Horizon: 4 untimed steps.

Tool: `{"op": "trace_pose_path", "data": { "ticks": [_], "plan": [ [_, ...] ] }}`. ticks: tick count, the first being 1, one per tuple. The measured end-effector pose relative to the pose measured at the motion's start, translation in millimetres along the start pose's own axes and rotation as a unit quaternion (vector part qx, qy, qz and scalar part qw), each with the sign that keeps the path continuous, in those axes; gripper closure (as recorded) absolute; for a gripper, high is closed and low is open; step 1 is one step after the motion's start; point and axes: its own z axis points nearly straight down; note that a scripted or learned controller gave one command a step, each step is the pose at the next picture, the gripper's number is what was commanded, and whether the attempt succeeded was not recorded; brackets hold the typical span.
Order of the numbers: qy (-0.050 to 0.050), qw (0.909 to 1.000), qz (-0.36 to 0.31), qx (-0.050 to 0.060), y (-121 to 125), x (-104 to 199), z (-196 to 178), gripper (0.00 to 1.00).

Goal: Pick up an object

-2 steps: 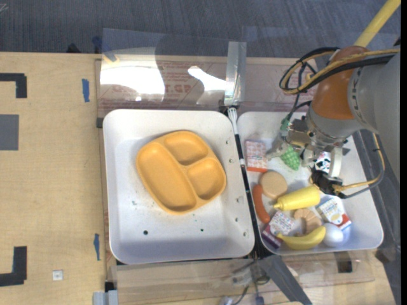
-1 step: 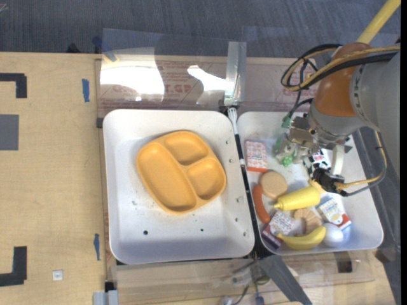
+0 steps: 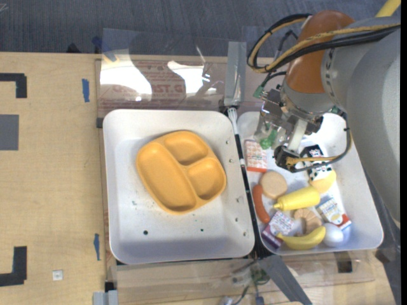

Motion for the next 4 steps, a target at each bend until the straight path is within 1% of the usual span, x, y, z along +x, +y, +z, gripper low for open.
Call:
{"op": "trace_pose_path", "data": {
  "ticks": [1, 2, 3, 4],
  "plan": [
    [0.0, 0.9987, -0.052, -0.003, 43, -119, 96, 1.0],
    [0.001, 0.9992, -0.04, -0.002, -6, -69, -23, 1.0],
    [-0.001, 0.9875, -0.157, -0.001, 34, -66, -88, 1.0],
    [-0.001, 0.9993, -0.038, 0.003, 41, 18, -13, 1.0]
  ]
}}
